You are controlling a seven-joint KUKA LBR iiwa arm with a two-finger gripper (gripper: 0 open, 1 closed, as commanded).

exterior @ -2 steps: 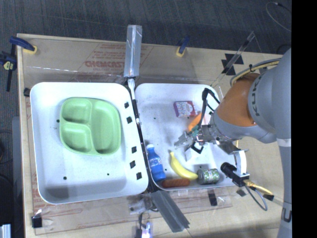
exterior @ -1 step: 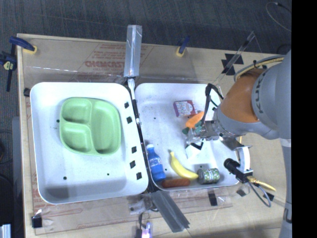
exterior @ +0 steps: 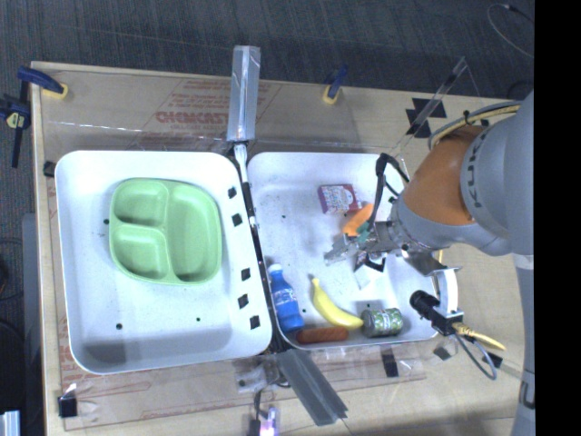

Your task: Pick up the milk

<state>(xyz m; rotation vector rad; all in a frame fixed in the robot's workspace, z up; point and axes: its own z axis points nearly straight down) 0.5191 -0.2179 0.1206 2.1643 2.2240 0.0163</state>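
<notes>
We place the milk as the small maroon carton near the far wall of the right bin, lying flat. The gripper hangs low mid-bin, nearer us than the carton; milk lies up-left of it, apart. Gripper state: we cannot tell.

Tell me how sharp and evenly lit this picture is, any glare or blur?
Camera view: soft overall, so small items near the gripper blur together; lighting is even, with mild glare on the right bin floor, and a faint shadow in the left bin front corner.
</notes>
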